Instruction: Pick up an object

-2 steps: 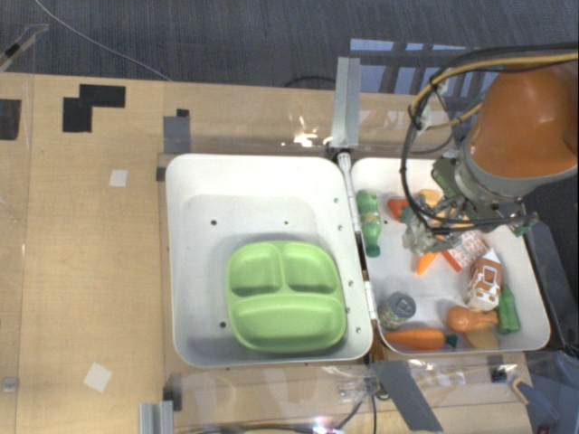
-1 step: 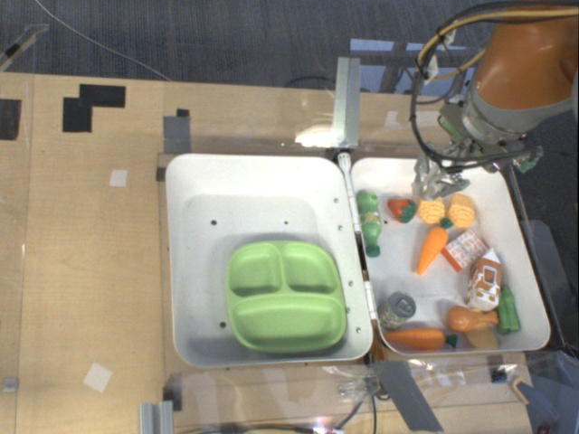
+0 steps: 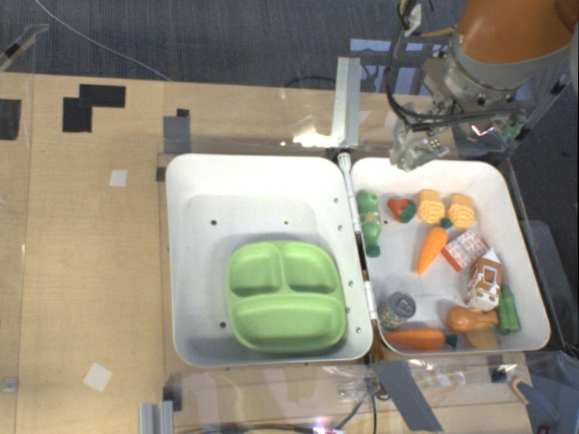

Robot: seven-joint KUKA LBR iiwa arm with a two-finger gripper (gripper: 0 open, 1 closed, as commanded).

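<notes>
The right bin [image 3: 516,208] holds several toy foods. Among them are an orange carrot [image 3: 431,248], a yellow corn piece [image 3: 431,206], a second yellow-orange piece [image 3: 461,210], a small red item [image 3: 401,209] and a green item [image 3: 366,213] by the left wall. My gripper [image 3: 416,152] hangs over the far left corner of this bin, above and behind the red item, with nothing seen in it. The arm's orange band [image 3: 516,12] is at the upper right.
A green divided plate [image 3: 285,295] lies in the left bin [image 3: 208,197]. Near the right bin's front are a round can [image 3: 396,308], an orange sausage-shaped toy [image 3: 416,338], a brown-orange toy [image 3: 470,319], two small cartons [image 3: 485,278] and a green piece [image 3: 507,310].
</notes>
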